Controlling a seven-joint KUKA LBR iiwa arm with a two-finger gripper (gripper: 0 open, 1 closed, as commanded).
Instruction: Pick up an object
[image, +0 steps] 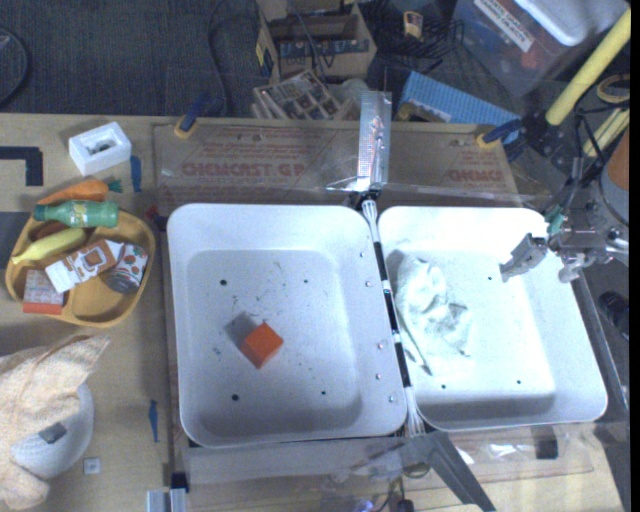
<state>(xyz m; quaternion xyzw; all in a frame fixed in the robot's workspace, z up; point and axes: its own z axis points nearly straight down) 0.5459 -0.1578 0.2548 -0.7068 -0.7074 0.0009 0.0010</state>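
An orange cube (263, 344) with a grey side lies in the left bin (200, 240), slightly left of its middle. A crumpled whitish clear wrap (430, 298) rests in the left half of the right bin (570, 390). My gripper (546, 262) hangs over the right bin's upper right part, well to the right of the wrap and apart from it. Its fingers (520, 258) are open with nothing between them.
Left of the bins, a yellow bowl (100, 310) holds toy food and a green bottle (80, 213). A small white box (100, 147) sits behind it and a beige cloth (45, 400) in front. Cardboard (260, 160) and clamps line the back edge.
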